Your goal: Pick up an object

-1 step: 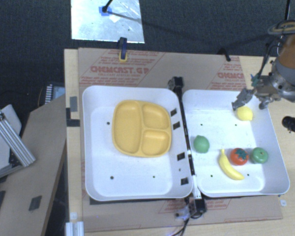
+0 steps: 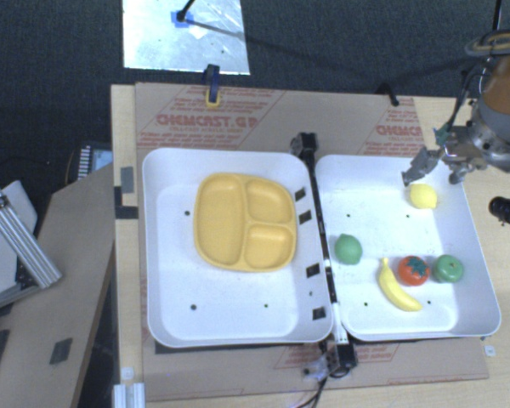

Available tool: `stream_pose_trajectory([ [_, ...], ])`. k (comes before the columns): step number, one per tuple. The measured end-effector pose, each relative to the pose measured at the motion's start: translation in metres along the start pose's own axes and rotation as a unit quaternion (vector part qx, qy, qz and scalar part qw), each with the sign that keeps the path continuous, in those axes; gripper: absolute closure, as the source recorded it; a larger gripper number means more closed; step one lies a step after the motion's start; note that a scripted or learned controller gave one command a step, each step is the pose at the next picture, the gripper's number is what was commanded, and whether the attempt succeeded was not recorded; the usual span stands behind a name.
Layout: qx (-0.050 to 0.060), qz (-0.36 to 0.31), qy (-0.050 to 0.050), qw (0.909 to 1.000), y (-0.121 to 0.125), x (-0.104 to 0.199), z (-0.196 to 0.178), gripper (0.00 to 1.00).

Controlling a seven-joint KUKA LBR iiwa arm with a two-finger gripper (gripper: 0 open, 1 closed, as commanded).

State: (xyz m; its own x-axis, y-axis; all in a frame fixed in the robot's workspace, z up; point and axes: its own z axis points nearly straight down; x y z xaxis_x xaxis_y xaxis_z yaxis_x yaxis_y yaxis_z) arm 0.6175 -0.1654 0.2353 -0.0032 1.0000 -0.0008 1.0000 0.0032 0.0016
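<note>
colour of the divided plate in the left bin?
Yellow: the divided plastic plate in the left white bin, clear in the camera view.

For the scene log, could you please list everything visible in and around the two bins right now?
left bin: 1, white, left half of the bench
right bin: 1, white, right half of the bench
divided plate: 1, yellow, three compartments, middle of the left bin
lemon: 1, yellow, upper part of the right bin
green ball: 1, left side of the right bin
banana: 1, yellow, lower right bin
tomato: 1, red with green top, beside the banana
green fruit: 1, right of the tomato
foil sheet: 1, silver, floor behind the bench
gripper: 1, grey, above the lemon
</note>
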Motion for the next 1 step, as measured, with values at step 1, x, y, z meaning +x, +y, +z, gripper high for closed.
stream_pose_trajectory([
  [1,0.002,0.000,0.001,1.0000,0.0005,0.0058,0.0616,0.00],
])
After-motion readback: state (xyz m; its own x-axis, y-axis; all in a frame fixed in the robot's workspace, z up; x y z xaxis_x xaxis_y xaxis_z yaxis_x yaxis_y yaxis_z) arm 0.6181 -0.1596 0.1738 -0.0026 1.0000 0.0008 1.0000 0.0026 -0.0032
